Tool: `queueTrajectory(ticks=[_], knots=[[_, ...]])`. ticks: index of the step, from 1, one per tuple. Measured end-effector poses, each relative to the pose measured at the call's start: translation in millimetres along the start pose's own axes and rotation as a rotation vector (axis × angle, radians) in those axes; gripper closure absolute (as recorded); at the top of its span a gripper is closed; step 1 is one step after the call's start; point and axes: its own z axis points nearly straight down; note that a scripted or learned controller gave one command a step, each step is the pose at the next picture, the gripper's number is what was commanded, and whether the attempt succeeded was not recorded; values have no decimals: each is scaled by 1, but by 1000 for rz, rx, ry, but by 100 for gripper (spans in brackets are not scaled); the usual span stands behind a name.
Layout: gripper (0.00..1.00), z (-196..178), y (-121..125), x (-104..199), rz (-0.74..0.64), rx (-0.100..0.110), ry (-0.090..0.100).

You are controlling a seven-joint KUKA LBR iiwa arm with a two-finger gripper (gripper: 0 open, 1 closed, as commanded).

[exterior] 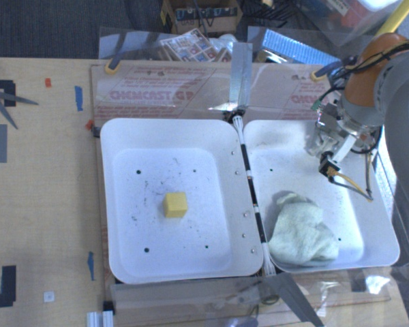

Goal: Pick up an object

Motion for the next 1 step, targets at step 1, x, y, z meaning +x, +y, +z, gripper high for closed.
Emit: queueTrajectory(ticks=[1], knots=[[100,-10,-19,30,447,7,-4]])
